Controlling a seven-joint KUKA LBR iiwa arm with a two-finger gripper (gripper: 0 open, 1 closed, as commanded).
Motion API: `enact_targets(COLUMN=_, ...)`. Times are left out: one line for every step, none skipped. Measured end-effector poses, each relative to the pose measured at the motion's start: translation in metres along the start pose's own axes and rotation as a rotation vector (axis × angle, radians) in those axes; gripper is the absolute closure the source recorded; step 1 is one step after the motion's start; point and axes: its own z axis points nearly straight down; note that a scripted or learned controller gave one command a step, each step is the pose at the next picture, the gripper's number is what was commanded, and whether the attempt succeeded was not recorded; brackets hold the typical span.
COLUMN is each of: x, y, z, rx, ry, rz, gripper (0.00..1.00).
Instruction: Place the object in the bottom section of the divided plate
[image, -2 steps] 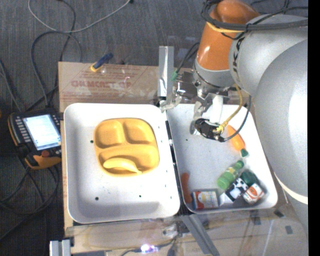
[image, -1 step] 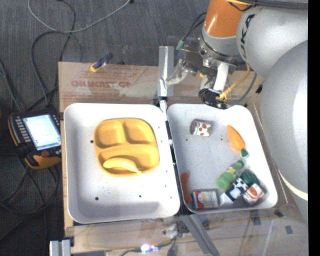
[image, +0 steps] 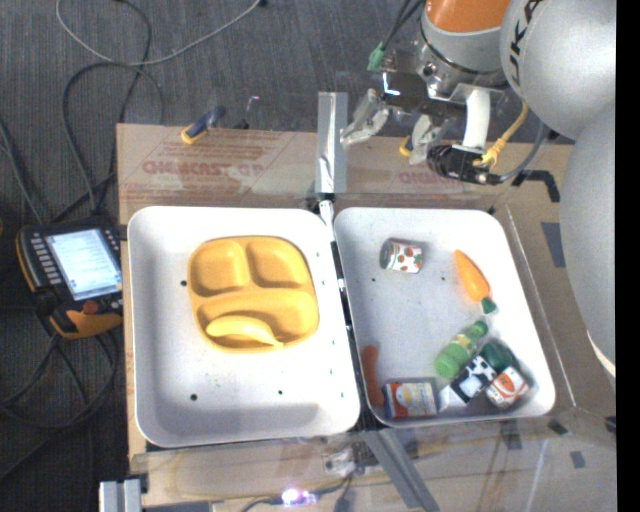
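Two white bins (image: 150, 330), one yellow divided plate (image: 255, 290), one banana (image: 240, 328)

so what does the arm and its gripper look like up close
The arm is smooth rounded grey with an orange band above the wrist. Below it, the gripper has pale metallic jaws, a black cylindrical part, yellow cables and a small green connector.

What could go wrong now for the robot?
The banana already lies in the bottom section of the yellow divided plate, so another object dropped there might land on it and roll off. In the right bin, the green bottle, the carton and the can crowd one corner, so the gripper might bump a neighbour or miss.
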Motion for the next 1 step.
enact_targets(x=-0.0475, y=-0.0276, z=-0.0049, rx=0.0, ry=0.001, rz=-0.072, gripper=0.0)
